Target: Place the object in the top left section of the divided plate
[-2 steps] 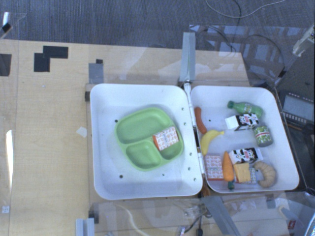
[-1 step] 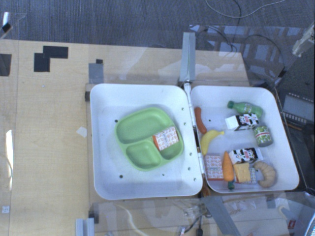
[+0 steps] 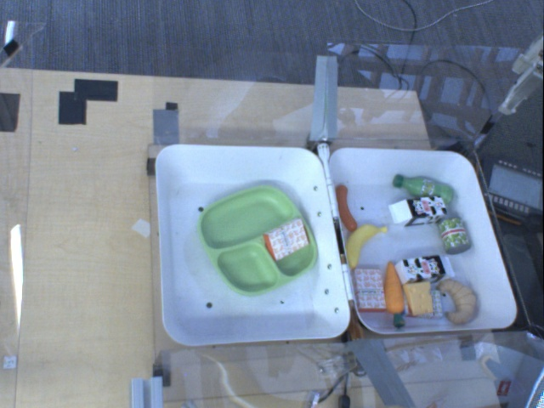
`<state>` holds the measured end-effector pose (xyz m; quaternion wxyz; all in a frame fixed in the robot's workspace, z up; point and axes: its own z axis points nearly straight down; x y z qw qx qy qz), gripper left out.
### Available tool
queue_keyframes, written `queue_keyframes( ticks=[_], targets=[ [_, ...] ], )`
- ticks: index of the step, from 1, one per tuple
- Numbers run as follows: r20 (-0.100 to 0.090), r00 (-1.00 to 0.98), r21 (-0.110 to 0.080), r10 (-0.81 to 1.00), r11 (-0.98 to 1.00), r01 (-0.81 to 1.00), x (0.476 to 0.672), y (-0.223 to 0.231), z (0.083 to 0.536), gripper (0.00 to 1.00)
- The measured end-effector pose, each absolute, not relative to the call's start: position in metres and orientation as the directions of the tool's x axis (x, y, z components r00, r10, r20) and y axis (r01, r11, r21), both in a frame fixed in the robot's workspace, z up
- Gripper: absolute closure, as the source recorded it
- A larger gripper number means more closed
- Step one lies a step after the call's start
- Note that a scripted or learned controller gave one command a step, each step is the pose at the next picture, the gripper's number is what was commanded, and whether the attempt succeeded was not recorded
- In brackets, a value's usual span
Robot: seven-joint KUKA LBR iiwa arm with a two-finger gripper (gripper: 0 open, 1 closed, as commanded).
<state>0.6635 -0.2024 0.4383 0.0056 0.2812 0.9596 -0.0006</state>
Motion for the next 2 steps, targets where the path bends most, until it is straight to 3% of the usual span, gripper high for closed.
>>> queue_keyframes(
  ticks=[1,2],
  targets=[
    [-0.01,-0.898,0.002,0.44,0.898,0.44,0.599,-0.205,0.35,0.0],
    [-0.007,-0.652,0.005,0.758,0.652,0.758,0.589,-0.189,0.347,0.0]
  ],
)
